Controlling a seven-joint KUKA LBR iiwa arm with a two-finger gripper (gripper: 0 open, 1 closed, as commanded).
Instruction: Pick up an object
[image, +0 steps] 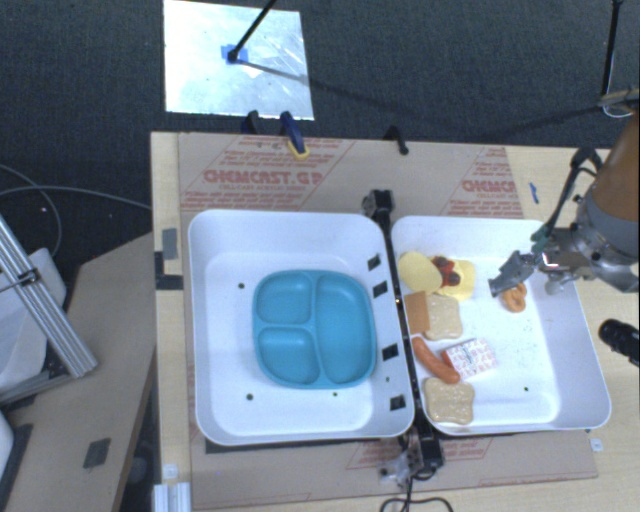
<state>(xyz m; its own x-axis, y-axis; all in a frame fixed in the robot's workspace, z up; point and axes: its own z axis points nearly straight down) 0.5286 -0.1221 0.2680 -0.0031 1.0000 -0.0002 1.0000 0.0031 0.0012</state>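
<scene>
Beneath two white bins (300, 225), printed cardboard (260, 175), dark carpet (80, 80).

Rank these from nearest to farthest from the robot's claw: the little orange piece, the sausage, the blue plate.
From the gripper:
1. Orange piece, right bin, just under it.
2. Sausage, right bin, near the divider.
3. Blue plate, left bin.

dark carpet (80, 90), cardboard-topped bench (350, 170)
</scene>
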